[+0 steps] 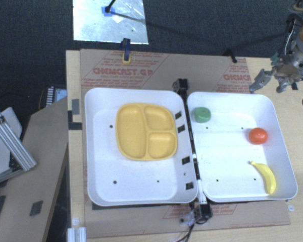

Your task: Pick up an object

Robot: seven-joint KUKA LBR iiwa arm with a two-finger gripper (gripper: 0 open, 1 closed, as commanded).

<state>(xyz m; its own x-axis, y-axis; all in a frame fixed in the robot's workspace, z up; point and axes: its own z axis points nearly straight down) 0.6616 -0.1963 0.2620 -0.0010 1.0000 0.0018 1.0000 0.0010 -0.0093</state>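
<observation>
You have three candidates in the right bin point(272, 105). The banana point(265, 177) lies near the bin's front right corner, its long axis running from a thin dark stem end toward the bin's middle down to a blunt end at the front rim, curving slightly. The orange-red ball point(258, 135) sits close to the right wall, and the green ball point(201, 115) sits at the back left corner, just beside the divider; both are too small and soft to show any detail.

The gripper point(273, 83) hangs above the bin's back right corner, off the rim, with its two fingers point(258, 80) spread apart and nothing between them — the arm above it is cut off by the picture's edge.

In the left bin point(98, 185) you see a yellow divided plate point(145, 131), near the centre. Both bins rest on printed cardboard point(141, 67) over a pale bench, with dark carpet point(30, 24) and a shiny metal sheet point(111, 14) behind.
</observation>
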